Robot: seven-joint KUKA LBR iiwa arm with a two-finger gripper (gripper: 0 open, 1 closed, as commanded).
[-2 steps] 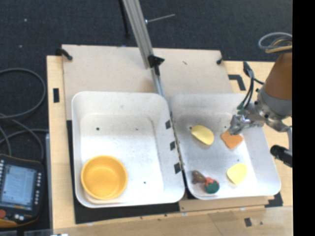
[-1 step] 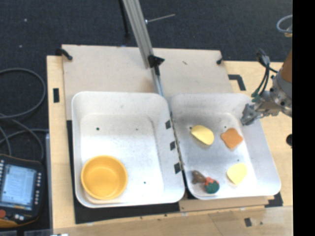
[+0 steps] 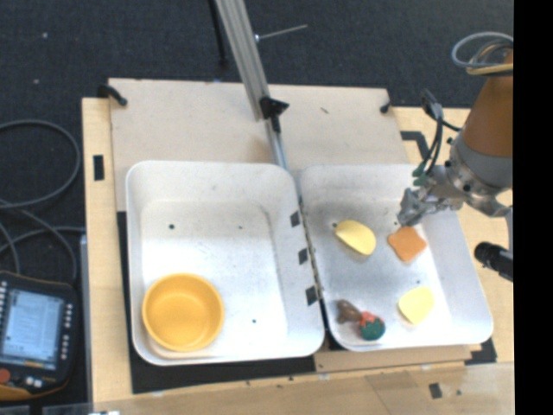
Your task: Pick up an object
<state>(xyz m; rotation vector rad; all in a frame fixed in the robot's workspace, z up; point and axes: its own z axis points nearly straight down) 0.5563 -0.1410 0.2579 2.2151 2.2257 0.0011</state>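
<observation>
At right of frame the pincer hangs just above an orange block in the right bin; a yellow bowl sits at lower left.

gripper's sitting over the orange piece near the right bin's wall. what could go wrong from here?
1. The gripper is at the orange piece's upper edge, not its middle; a grasp may slip off.
2. The piece lies flat, so the fingers may just push it.
3. The right bin's wall is close; a nudge could wedge the piece there.
</observation>
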